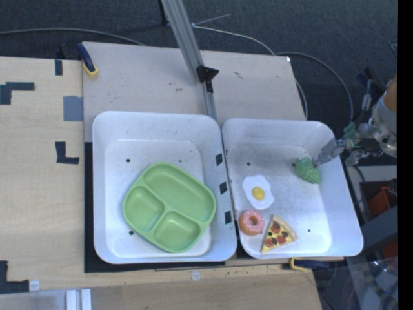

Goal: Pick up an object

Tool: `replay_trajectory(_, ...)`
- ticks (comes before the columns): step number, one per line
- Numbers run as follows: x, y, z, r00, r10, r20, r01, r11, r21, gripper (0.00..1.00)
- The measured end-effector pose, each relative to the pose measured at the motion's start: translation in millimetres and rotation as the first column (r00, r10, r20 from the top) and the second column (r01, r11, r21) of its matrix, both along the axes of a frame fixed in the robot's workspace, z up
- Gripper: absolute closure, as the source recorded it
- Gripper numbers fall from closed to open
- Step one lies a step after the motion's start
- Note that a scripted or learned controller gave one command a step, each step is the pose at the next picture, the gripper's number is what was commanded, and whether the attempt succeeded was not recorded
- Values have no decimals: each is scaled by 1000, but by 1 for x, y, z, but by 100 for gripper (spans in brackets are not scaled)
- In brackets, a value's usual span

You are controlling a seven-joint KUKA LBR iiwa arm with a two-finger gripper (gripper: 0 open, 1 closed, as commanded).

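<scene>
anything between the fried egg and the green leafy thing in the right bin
No. In the camera view the stretch between the fried egg and the green leafy piece is bare white floor of the right bin.

Robotics lab: plywood bench (39,173), white bins (116,131), loose cables (258,44), aluminium pole (184,28).

Two white bins (161,124) (284,131); one green tray (169,206), fried egg (258,192), donut (251,222), pizza slice (278,234), green broccoli (307,170).
</scene>
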State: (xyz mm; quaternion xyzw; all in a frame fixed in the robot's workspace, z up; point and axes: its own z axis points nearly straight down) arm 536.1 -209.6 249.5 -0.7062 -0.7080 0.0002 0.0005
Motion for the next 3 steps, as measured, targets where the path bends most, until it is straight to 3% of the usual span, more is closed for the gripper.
replay_trajectory(1, 0, 0, 0, 1000, 0, 0, 0, 1000, 0, 0)
replay_trajectory(3, -2, 1, -108, 1000, -2, -5, 2, 1000, 0, 0)
